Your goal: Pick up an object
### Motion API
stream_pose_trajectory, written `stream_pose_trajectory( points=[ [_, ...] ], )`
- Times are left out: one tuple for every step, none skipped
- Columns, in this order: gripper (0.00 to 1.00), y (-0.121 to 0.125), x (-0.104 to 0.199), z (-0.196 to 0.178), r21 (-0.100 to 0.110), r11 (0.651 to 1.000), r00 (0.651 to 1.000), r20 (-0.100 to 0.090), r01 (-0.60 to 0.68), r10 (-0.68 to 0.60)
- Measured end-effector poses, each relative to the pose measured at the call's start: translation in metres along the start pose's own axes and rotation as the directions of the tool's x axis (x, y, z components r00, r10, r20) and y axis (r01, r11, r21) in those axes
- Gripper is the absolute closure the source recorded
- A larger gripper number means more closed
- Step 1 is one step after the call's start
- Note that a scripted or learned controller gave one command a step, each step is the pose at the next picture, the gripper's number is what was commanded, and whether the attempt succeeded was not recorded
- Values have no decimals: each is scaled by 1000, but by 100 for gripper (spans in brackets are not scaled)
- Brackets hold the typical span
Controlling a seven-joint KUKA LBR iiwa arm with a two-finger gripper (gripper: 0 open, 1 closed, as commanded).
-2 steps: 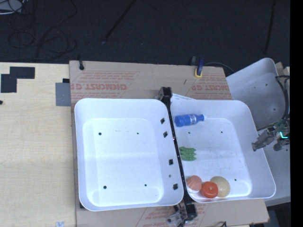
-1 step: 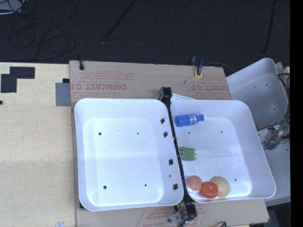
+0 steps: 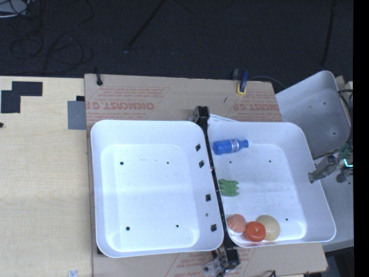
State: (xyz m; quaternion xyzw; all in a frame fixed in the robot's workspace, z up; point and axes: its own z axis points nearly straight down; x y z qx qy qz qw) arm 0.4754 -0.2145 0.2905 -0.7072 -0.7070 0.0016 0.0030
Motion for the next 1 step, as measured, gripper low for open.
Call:
stream_pose_trajectory(
  points=[
    [0, 28, 1, 35, -3, 1000, 1000, 1, 3, -3]
  ],
)
